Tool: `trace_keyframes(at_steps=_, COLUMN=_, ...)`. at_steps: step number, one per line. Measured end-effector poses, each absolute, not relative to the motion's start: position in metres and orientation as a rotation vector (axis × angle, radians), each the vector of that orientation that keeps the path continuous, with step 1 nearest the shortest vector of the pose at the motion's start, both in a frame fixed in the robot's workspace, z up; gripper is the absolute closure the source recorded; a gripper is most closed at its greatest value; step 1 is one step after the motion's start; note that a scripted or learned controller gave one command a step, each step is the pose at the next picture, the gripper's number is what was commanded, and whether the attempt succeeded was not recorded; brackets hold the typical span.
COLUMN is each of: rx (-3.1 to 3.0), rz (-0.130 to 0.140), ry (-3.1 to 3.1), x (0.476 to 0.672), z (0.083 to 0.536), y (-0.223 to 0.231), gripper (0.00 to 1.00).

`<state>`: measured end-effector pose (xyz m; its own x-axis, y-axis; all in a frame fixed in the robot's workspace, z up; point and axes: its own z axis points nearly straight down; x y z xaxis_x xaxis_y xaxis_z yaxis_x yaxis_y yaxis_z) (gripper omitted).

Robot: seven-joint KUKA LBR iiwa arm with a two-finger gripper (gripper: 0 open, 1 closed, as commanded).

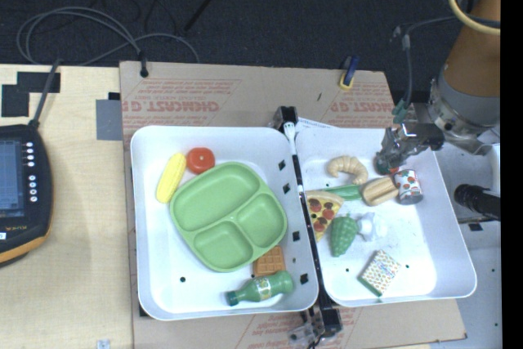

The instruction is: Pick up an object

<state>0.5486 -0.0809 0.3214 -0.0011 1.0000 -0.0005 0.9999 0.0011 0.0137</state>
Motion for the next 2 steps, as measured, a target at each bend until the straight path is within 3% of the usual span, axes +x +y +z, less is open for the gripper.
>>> trace_keyframes(at_steps=1, rx=2.217, rz=0.002, ry=2.228, x=0.526, z=0.348, y=-0.033, gripper=1.0)
trace_keyframes(at_steps=2, rx=2.205, rz=0.011, ry=2.238, x=0.514, z=0.432, y=0.098, gripper=1.0)
